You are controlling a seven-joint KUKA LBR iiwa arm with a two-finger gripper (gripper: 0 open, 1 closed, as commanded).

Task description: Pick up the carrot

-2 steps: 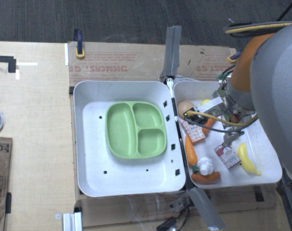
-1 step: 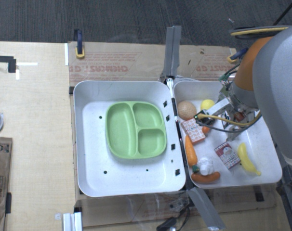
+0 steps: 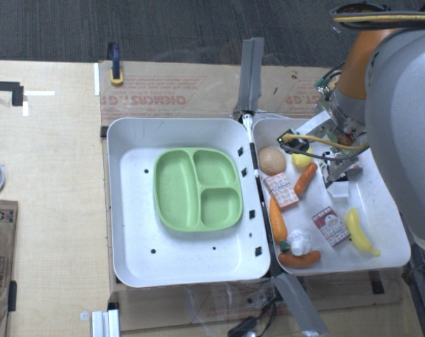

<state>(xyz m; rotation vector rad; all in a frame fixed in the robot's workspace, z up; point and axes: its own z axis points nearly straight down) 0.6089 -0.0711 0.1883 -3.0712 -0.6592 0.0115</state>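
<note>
At the right of the frame, the right-hand white bin (image 3: 381, 209) is shown crowded with toy foods, and the carrot (image 3: 276, 218) is seen lying lengthwise against that bin's left wall, in the lower middle of the picture. It is hemmed in closely: a small red-and-white carton (image 3: 280, 190) lies just above it, a white garlic bulb (image 3: 298, 241) and a sausage (image 3: 299, 259) sit just below it, and a second orange-red sausage (image 3: 305, 178) lies slantwise nearby. A mistaken grasp is therefore judged the chief risk, since the two sausages resemble the carrot in colour and shape; a descent slightly off line could also strike the bin wall or nudge the carton, so that the carrot is pushed rather than seized. The claw (image 3: 336, 161) is seen in the upper right part of the bin, below the grey arm (image 3: 402, 111) with its orange band, well apart from the carrot and nearer the slanted sausage and a lemon (image 3: 300, 161). Whether it is open or closed cannot be told at this resolution, and nothing is seen gripped in it. The left bin (image 3: 128, 209) holds a green divided plate (image 3: 198, 188), untouched, on the wooden surface (image 3: 44, 188).
</note>
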